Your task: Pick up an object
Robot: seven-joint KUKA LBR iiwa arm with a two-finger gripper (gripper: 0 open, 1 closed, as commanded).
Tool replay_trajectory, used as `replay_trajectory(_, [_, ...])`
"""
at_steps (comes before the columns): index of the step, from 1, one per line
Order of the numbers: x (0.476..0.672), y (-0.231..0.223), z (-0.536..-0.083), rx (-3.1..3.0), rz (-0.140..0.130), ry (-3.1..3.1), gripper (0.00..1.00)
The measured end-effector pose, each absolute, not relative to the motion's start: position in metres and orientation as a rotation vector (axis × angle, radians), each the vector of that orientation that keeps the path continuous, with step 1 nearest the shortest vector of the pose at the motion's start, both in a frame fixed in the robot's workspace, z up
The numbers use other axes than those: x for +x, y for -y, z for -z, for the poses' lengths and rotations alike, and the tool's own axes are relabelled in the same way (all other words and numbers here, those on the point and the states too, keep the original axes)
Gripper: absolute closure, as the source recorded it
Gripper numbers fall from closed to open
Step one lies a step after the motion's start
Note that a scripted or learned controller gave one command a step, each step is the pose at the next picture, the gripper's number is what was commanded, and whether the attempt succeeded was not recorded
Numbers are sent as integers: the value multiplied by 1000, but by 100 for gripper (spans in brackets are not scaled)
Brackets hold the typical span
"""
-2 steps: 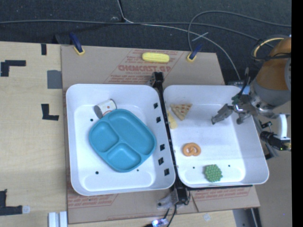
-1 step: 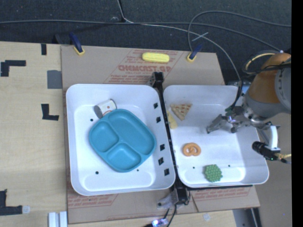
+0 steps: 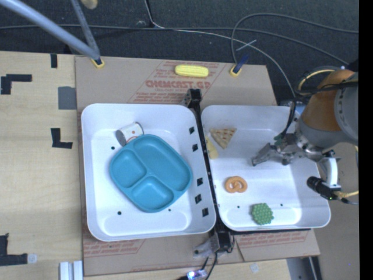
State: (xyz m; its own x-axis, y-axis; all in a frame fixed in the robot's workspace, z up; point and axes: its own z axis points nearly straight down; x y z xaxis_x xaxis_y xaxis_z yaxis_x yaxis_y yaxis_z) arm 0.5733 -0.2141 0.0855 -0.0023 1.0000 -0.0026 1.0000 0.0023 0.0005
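Camera view has the jaws low over the right bin, pointing left; I cannot tell from this slant how wide they stand, and nothing shows between them. Four small things lie in that bin: a tan wedge left of and a little above the jaws, a pale yellow piece against the bin's left wall, an orange pretzel below and left of the jaws, and a green bumpy ball lower down. All four lie apart from the jaws. In the left bin lie one blue divided plate and one small cup, tipped over, touching its upper left edge. One yellow corn cob lies on the cardboard behind the bins, just above red print reading CHEMCAST GP
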Motion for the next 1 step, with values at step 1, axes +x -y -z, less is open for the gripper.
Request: replay_trajectory(1, [575, 215, -97, 2212, 0, -2218, 100])
